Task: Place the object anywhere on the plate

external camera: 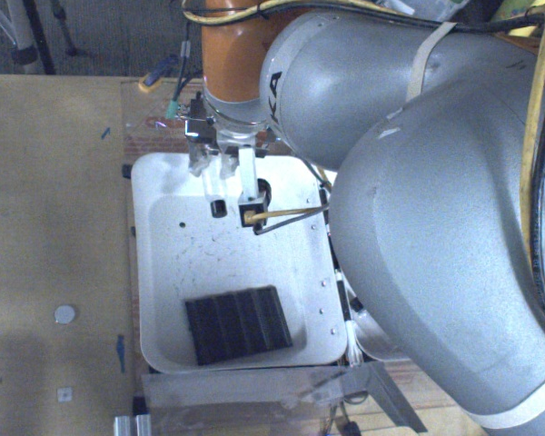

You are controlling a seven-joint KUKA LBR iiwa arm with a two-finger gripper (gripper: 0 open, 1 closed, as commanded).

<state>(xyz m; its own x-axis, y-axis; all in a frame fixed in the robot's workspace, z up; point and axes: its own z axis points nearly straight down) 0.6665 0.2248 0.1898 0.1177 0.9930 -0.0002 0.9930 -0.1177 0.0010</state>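
A dark ridged rectangular plate lies at the near end of the white bin. My gripper hangs over the far part of the same bin, well above the plate in the view. It is open, and white bin floor shows between its two fingers. A thin object with a wood-coloured stem runs from the right fingertip toward the bin's right wall. Its dark end sits against the outside of that fingertip, and I cannot tell whether they touch. The object does not lie between the fingers.
The big grey arm covers the right side of the view, hiding the second bin. Tan bench surface lies to the left of the bin, with a small round disc on it. Cables and clutter line the far edge.
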